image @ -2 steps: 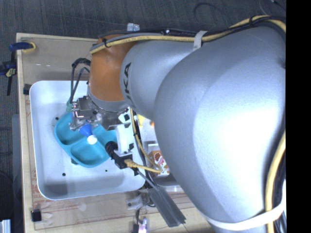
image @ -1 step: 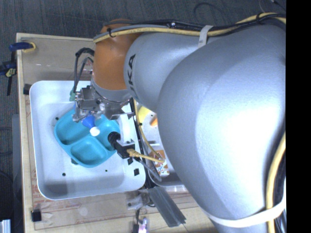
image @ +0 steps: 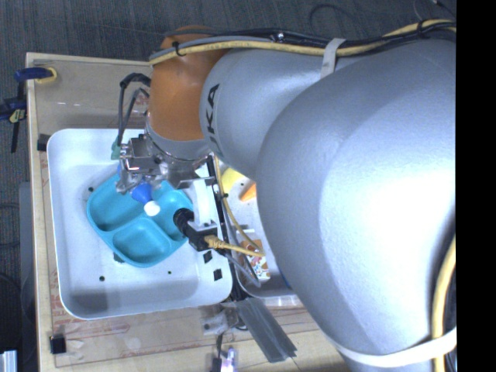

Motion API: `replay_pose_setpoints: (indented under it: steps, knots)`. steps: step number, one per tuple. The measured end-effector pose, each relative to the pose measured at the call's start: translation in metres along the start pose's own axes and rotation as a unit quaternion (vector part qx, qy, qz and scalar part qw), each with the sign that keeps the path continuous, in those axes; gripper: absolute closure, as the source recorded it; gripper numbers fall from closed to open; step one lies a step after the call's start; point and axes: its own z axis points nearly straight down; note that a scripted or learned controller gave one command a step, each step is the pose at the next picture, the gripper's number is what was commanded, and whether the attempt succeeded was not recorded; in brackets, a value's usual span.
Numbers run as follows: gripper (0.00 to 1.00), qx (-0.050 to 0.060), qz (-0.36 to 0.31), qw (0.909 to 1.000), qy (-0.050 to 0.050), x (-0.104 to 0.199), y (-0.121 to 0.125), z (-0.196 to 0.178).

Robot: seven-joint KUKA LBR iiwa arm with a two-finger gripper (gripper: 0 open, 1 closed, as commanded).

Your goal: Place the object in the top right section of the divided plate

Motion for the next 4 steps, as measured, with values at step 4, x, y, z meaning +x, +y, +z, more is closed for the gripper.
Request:
replay_pose_setpoints:
  steps: [4]
  knots:
    - [1.00, -0.001, 0.039, 0.9992, 0.000, 0.008, -0.021, 0.026]
